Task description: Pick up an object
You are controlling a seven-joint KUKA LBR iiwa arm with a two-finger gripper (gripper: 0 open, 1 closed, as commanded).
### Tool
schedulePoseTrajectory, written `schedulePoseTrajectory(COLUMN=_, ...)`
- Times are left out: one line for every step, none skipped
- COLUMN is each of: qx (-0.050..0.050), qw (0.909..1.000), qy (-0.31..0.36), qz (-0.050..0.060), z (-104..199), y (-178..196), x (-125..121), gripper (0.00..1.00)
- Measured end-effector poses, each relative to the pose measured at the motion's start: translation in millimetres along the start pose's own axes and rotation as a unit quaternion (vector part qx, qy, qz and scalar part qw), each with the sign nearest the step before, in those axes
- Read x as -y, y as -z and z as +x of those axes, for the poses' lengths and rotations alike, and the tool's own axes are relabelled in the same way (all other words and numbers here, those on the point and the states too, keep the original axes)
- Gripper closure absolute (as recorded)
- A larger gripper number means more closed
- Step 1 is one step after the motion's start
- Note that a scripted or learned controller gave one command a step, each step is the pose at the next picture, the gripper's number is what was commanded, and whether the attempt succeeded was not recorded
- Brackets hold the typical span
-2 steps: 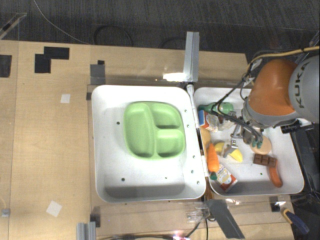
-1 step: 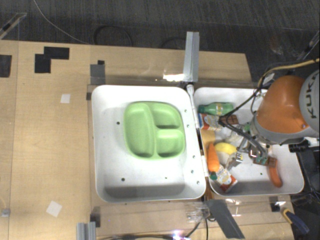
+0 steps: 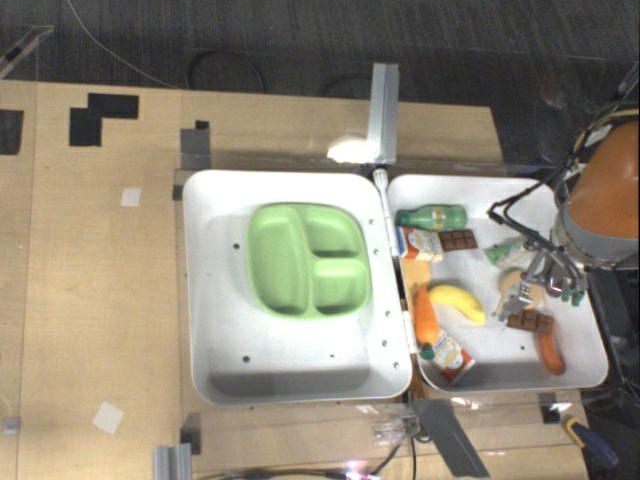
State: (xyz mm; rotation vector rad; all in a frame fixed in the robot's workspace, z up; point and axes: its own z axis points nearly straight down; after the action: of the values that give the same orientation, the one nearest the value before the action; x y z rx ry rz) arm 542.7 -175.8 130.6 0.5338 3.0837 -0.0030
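The right bin (image 3: 590, 373) holds several items. A green bottle (image 3: 431, 216) lies at its far left, with a brown chocolate bar (image 3: 458, 239) just in front of it. A yellow banana (image 3: 457, 303) and an orange carrot (image 3: 426, 315) lie in the middle left, and a small carton (image 3: 450, 358) is at the front. A second chocolate piece (image 3: 529, 320) and a reddish sausage (image 3: 549, 351) lie at the front right. My gripper (image 3: 522, 293) hangs low over the bin's right half, just above that chocolate piece and right of the banana. I see nothing held in it.
The left bin (image 3: 215, 358) holds a green divided tray (image 3: 305, 258). A metal post (image 3: 384, 113) stands behind the wall between the bins. The arm's orange band (image 3: 610, 193) and cables overhang the right bin's far right corner.
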Motion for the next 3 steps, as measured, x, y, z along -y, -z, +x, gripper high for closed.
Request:
schedulePoseTrajectory(qx=0.002, qw=1.0000, qy=-0.002, qz=-0.001, z=-6, y=-41, x=-14, gripper=0.00)
schedulePoseTrajectory(qx=0.001, qw=0.9935, qy=0.114, qz=-0.001, z=-54, y=-43, x=-32, gripper=0.00)
schedulePoseTrajectory(qx=0.001, qw=0.9992, qy=0.040, qz=-0.001, z=-9, y=-41, x=-32, gripper=0.00)
